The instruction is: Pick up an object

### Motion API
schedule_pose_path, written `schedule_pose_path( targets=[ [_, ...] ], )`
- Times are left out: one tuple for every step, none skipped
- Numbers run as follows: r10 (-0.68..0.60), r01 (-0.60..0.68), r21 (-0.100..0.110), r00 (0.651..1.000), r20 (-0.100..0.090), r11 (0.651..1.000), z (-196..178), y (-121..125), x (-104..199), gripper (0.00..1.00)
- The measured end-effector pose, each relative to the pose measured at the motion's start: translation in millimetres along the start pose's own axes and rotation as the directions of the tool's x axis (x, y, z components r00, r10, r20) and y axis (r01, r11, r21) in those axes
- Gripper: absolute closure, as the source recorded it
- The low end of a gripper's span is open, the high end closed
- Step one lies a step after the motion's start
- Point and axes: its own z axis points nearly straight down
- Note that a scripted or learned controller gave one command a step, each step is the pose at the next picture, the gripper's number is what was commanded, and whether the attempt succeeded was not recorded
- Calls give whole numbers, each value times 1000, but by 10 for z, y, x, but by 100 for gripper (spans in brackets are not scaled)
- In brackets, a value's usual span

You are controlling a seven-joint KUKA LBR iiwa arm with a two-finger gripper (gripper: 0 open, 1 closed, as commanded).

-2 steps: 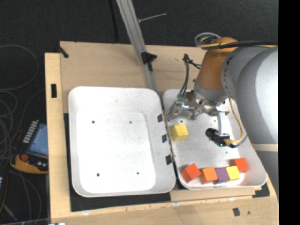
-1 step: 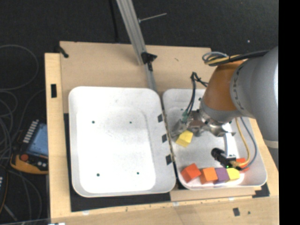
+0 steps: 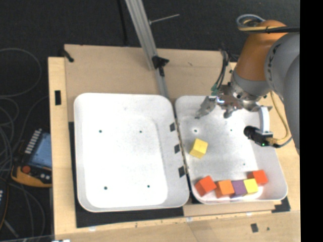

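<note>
On the tan surface [image 3: 116, 69] the right bin [image 3: 267, 160] held a small yellow cube [image 3: 199, 148], tilted and alone near its centre, while the gripper [image 3: 216, 108] hovered at the cube's one o'clock, its fingers apart and empty.

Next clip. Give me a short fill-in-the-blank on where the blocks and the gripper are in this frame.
1. The yellow block lies alone in the ____ bin.
2. The gripper hovers over that bin's ____ edge, holding nothing.
3. Along the near wall sits a row of blocks; the purple block lies between an orange block and a ____ one.

Missing words: right; far; yellow
</note>
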Motion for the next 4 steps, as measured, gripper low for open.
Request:
schedule_pose_path(
  targets=[
    [3, -3, 12, 1000, -2, 1000, 937, -307, 81, 0],
    [5, -5, 13, 1000, -3, 1000, 911, -531, 135, 0],
    [11, -11, 8, 1000, -2, 1000, 799, -512, 118, 100],
    [-5, 5, 2, 1000, -4, 1000, -143, -446, 692, 100]
  ],
)
